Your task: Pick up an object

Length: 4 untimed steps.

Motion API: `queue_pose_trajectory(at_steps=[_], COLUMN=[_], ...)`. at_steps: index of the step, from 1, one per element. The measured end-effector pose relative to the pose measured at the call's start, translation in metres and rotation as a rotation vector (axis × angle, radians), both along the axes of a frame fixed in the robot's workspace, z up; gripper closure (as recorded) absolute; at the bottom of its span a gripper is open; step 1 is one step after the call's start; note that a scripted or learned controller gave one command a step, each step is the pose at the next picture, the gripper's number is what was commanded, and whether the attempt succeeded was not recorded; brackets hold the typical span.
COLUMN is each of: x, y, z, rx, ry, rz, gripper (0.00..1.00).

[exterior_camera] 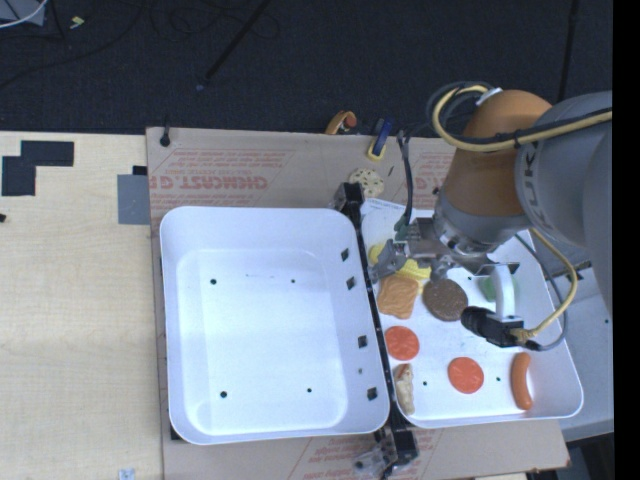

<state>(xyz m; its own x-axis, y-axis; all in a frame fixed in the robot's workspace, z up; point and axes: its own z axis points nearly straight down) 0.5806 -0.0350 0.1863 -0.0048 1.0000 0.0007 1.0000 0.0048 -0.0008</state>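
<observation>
where the arm (520, 158) reaches in from the right, its pincer (410, 258) is lowered into the right bin (560, 393), close to that bin's left wall. whether it is wide or narrow cannot be told, and nothing can be seen held in it. far to the pincer's left, the left bin (180, 268) is seen side by side with the right one. just under the pincer, a yellow piece (385, 255) is partly covered, with an orange bread slice (397, 295) touching it below. further below, a red disc (402, 343) and a pale piece (404, 383) are found near the wall. to the pincer's lower right, a brown disc (445, 299) is set beside the slice, then a second red disc (465, 375), then a sausage (521, 380) well apart.
</observation>
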Motion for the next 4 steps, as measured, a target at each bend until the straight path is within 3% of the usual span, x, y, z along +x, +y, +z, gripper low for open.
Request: queue_pose_trajectory(at_steps=[1,2,3,4], x=[0.006,-0.001,0.057,0.064], y=[0.176,0.278,0.28,0.218], z=[-0.007,-0.091,0.091,0.28], rx=[0.006,-0.001,0.004,0.001], ry=[0.003,0.008,-0.018,-0.016], rz=[0.011,0.005,-0.001,-0.007], gripper=[0.0,0.0,0.0,0.0])
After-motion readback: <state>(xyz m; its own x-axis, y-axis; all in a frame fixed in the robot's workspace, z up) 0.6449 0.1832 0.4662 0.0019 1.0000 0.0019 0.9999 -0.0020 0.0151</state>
